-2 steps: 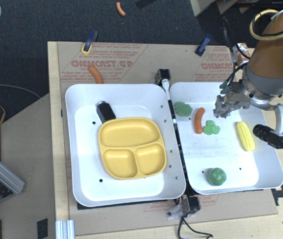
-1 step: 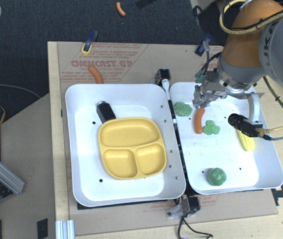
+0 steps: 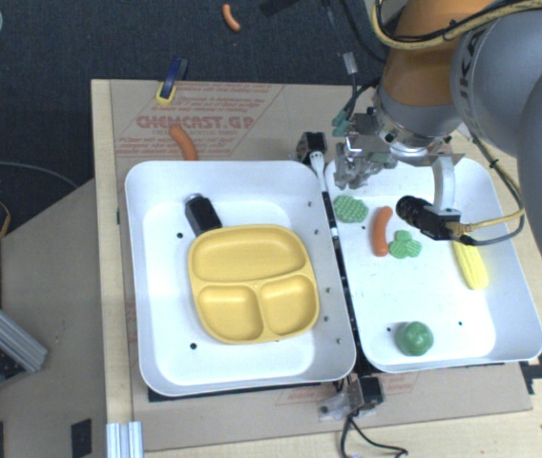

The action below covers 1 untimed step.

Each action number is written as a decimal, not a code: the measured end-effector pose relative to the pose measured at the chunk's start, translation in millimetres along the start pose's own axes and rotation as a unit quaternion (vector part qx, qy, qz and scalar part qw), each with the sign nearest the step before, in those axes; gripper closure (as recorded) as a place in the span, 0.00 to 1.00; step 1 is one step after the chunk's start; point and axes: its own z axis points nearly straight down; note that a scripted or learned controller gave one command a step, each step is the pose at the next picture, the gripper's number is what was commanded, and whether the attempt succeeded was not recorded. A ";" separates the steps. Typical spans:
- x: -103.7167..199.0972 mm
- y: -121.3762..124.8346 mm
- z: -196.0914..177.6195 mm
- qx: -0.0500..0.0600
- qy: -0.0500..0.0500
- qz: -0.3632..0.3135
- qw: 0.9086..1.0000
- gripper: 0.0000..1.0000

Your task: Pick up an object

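Left shallow white plastic bin (image 3: 147, 256) holds a yellow three-compartment plastic tray (image 3: 252, 282) and, touching its upper-left rim, a small black block (image 3: 201, 214). Both bins rest on a brown cardboard sheet with red lettering (image 3: 209, 117) on the table. On the cardboard above the left bin: an orange sausage-shaped toy (image 3: 184, 142); a blue-and-yellow clip (image 3: 170, 82) at the sheet's top edge. Dark carpet (image 3: 80, 27) carries a second small orange piece (image 3: 231, 16).

Tool (image 3: 355, 172) hangs over the right bin (image 3: 500, 342), above a green toy (image 3: 350, 208).

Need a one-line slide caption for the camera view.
KUKA gripper hovers over right bin above green toy; yellow divided plate fills left bin.
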 end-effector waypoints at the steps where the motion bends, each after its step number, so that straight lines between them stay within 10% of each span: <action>1: 56.4 21.2 -2.2 0.001 0.000 0.000 1.000 1.00</action>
